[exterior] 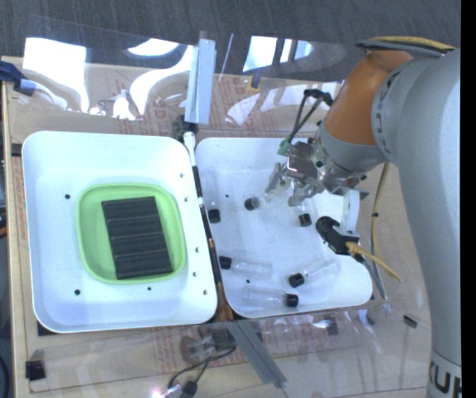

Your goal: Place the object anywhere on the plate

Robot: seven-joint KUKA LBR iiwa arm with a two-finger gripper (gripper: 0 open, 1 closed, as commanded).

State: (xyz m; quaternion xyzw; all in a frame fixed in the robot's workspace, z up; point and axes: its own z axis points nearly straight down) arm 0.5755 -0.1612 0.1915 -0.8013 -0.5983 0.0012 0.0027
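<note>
Ribbed grey carpet is showing beyond a pale, wood-toned tabletop (105, 351), which is carrying two shallow white bins of smooth, glossy plastic with rounded corners. The left bin (47, 222) is holding a lime-green plate (89, 239), a soft-cornered square with a raised rim. A dark rectangular block (137, 237) with crosswise ridges is lying flat on the plate's middle, turned slightly askew. The right bin (230, 168) is holding scattered clear tubes with black caps: one tube (248, 265) is lying near the bin's left wall, another (314, 270) to its right, and a third (269, 298) along the front wall. Two small loose black caps (251, 204) (213, 215) are sitting further up. The grey arm (420, 139), smooth and rounded with an orange band, is reaching in from the right. Its metallic end effector (292, 185) is hanging over the upper middle of the right bin, well apart from the plate. From this angle I cannot tell whether it is open or closed, or whether it is gripping anything.
</note>
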